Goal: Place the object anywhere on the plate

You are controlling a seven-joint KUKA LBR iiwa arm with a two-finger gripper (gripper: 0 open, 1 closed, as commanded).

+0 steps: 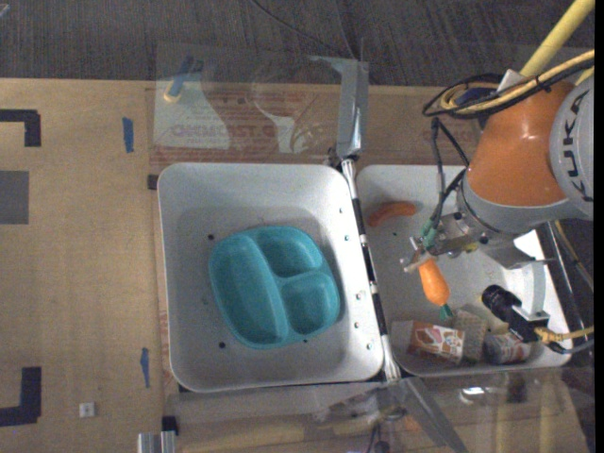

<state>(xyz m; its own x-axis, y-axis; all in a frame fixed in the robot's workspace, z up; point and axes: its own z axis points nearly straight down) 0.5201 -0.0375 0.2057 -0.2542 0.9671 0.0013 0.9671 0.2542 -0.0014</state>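
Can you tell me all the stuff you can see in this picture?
Teal plastic plate with three sections: one, teal, middle of the left white bin.
Orange sausage-shaped toy: one, orange, far left of the right white bin.
Toy carrot with green tip: one, orange, middle of the right bin, right by the gripper.
Small red-and-white carton: one, near edge of the right bin.
Blue tape strips: at least two, blue, on the wooden bench.
Robot arm: one, grey and orange, from the right.
Gripper: one, over the right bin.
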